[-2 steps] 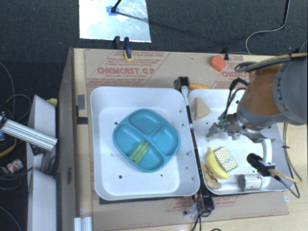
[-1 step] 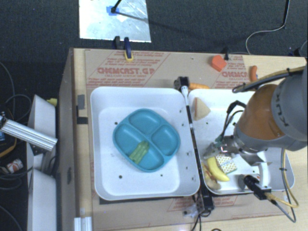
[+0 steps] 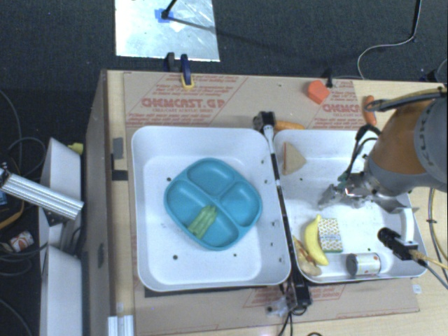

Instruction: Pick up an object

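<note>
- Pincer point(image 3: 341, 192): metal two-finger tool on the grey arm, low over the bare floor of the right shallow white plastic bin point(image 3: 329, 161); whether it is spread or closed cannot be told, and nothing shows in it.
- Small yellow-and-white box-shaped sponge or carton point(image 3: 330, 234): nearest candidate, just below the pincer; likely light, slightly yielding, best taken across its narrow sides.
- Yellow banana point(image 3: 313, 243): touching the box's left side; probably soft, curved, easily bruised; grip mid-body.
- Short white-and-metal cylinder point(image 3: 364, 263): lying flat by the bin's near wall; looks stiff, smooth, prone to roll; grip across the diameter.
- Tan wedge-shaped piece point(image 3: 293, 159): far-left corner, well apart.
- Blue divided plate point(image 3: 212, 203): left white bin point(image 3: 161, 257).
</note>
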